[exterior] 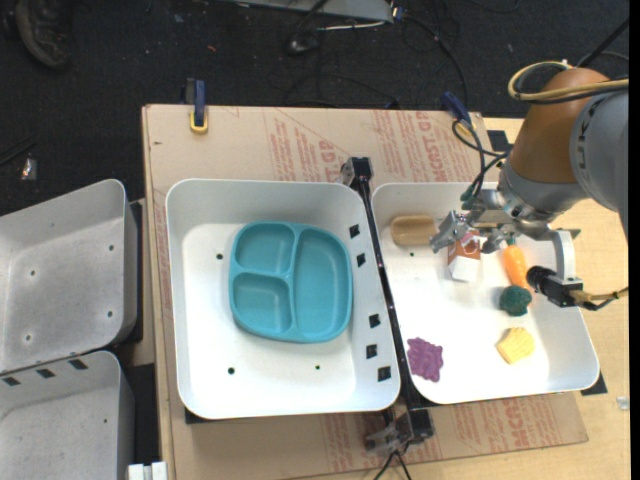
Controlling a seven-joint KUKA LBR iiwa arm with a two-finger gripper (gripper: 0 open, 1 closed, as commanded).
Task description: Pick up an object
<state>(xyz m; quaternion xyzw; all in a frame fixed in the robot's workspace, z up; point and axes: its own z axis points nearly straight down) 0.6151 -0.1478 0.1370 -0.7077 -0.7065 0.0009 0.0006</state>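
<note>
Arm low over the right bin, claw down among the small objects

Nearest, in the right bin [560,373], a purple lump [425,357] and a yellow piece [516,345] lie in the front half, with a dark green piece [516,300] and an orange carrot-like piece [513,263] further back. Behind those, the gripper [457,236] sits just above a small white and red-brown object [464,263], whose shape is hard to make out; whether the claw is wide or closed I cannot tell. A tan bread-like piece [410,231] lies just left of it. The left bin [190,268] holds a blue divided plate [292,280]. The arm [570,138] bends down from the right, cut off by the edge
</note>
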